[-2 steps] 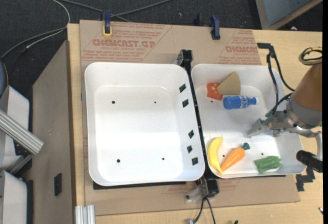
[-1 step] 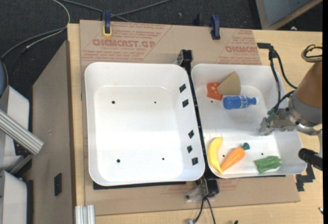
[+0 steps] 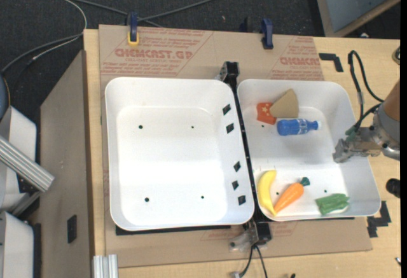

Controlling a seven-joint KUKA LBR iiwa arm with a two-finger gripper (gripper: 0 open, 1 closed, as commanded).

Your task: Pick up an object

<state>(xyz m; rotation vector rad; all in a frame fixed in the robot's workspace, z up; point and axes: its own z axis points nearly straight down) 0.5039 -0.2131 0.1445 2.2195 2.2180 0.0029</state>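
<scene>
The right bin (image 3: 331, 93) holds several objects. A red and tan piece (image 3: 278, 107) lies near its back, with a blue bottle (image 3: 295, 126) just in front of it. Along the front wall sit a yellow banana (image 3: 267, 189), an orange carrot (image 3: 289, 196) with a green tip, and a green object (image 3: 332, 203). My gripper (image 3: 347, 147) hangs at the bin's right wall, above the rim, apart from all the objects. Nothing shows between its fingers.
The left bin (image 3: 121, 162) stands beside the right one, joined by a black divider with clips. Both rest on a cardboard sheet (image 3: 191, 44) held by two clamps at the back. Cables run near the arm at the right.
</scene>
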